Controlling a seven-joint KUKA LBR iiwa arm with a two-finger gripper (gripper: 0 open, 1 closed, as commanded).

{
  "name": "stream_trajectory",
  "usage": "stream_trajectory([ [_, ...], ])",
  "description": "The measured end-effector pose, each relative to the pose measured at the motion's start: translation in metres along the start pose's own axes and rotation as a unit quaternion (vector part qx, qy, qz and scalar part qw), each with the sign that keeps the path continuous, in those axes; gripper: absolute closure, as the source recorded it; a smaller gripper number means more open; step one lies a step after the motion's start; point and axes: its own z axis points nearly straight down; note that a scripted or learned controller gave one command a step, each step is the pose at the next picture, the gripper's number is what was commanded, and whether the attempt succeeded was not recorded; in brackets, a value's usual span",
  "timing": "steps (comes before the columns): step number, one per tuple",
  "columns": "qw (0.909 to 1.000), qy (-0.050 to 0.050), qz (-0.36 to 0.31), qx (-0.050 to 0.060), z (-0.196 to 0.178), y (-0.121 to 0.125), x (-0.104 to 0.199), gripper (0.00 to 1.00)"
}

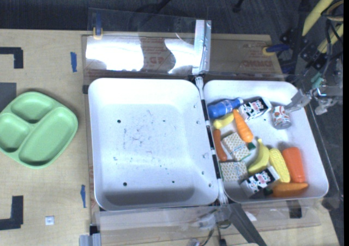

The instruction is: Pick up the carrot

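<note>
The carrot [243, 125] lies slanted among crowded toys in the right bin [322, 147]; the gripper [303, 97] hangs over the bin's far-right rim, apart from it.

Carrot [243, 125] hemmed in: blue bottle [222, 108] just above-left, milk carton [254, 108] above-right, banana [260, 157] below. Open bin floor right of carrot, toward small can [281, 117]

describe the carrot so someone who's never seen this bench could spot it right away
Look at the right-hand white bin, the one crowded with toy food. Near its upper left, just below the blue bottle, lies the carrot: a short orange cone slanting down to the right. Its green tip near the banana sets it apart from the other orange pieces.
</note>
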Motion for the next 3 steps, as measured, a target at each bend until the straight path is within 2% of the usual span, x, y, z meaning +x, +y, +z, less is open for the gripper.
stream_trajectory([
  [1, 0.9978, 0.0, -0.066, 0.0, 0.122, 0.018, 0.065, 0.0],
  [2, 0.9806, -0.002, -0.196, -0.009, 0.172, 0.015, 0.088, 0.0],
  [3, 0.9808, -0.005, -0.195, -0.014, 0.16, 0.018, 0.086, 1.0],
])
